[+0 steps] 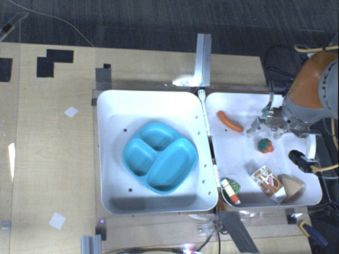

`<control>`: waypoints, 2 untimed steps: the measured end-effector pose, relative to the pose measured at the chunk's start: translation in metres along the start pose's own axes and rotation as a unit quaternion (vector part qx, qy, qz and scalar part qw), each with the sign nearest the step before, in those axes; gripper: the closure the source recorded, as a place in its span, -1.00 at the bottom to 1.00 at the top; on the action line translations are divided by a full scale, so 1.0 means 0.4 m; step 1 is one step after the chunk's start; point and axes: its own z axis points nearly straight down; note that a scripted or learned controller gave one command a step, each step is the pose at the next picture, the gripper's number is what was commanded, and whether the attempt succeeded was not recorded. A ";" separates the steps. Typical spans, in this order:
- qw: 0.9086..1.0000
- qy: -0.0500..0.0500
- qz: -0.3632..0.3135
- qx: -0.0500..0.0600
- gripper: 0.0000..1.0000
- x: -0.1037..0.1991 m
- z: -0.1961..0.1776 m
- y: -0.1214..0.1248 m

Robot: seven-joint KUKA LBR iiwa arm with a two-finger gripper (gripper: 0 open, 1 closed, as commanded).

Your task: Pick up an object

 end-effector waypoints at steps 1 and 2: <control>1.000 0.001 -0.025 0.004 -1.00 -0.030 0.035 0.008; 0.978 0.002 -0.208 0.003 -1.00 0.009 0.031 -0.065</control>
